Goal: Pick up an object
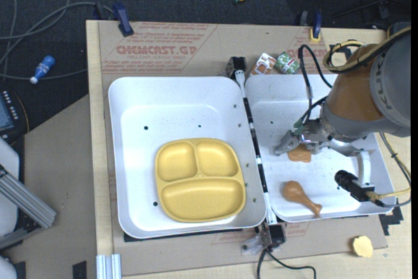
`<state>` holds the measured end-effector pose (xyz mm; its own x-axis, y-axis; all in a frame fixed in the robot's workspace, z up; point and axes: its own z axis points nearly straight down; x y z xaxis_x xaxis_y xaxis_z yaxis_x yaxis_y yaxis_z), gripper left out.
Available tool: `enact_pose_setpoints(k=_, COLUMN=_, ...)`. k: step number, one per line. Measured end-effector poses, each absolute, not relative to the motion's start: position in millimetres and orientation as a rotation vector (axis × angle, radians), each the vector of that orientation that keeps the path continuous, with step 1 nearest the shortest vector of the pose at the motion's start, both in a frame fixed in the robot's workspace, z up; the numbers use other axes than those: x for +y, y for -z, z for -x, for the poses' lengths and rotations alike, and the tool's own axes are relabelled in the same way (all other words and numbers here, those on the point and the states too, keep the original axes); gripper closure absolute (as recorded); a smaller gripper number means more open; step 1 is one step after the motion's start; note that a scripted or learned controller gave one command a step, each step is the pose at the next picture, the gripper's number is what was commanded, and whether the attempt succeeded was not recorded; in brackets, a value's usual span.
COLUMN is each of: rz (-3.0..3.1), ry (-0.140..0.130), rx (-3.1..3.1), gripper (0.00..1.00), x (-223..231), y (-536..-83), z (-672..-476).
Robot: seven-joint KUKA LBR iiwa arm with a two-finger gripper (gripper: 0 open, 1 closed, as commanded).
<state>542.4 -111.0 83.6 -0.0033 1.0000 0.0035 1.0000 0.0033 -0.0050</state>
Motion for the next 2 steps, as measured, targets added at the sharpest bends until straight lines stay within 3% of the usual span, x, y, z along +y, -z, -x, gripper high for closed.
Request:
enact_pose_setpoints(k=1, rz=2.221, ry=0.001, rx=-2.222, gripper=1.0, x=-114, y=-95, z=-543.9)
enact_pose_setpoints(k=2, rz=2.217, ry=0.014, rx=-2.236, gripper=1.0, x=-49, y=-191, z=-569.6)
